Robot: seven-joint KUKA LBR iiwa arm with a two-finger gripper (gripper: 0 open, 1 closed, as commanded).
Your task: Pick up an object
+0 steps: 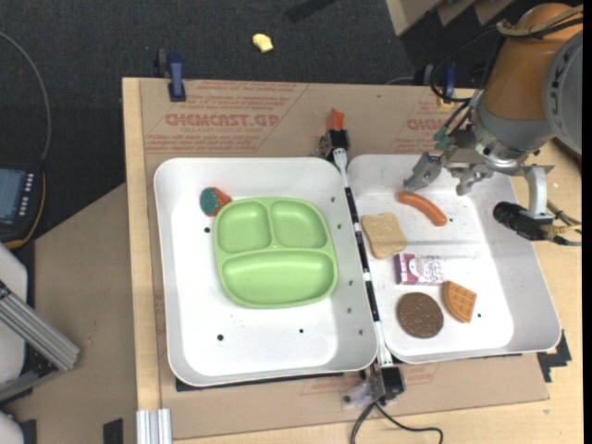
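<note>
The right bin [532, 296] holds an orange-red sausage [423, 207], a tan slice of bread [383, 234], a purple packet [419, 268], a round brown cookie [420, 314] and a small orange waffle piece [460, 301]. My gripper [444, 178] hangs over the far part of this bin, just beyond the sausage. Its two fingers are spread apart and it is open, with nothing between them. The sausage lies a little in front of the fingertips, apart from them.
In the left bin [185, 326] sits a green divided plate [274, 251], with a small red and green round thing [215, 200] at its far left corner. Clamps [173, 74] stand at the board's far edge. A yellow scrap [263, 42] lies on the dark floor.
</note>
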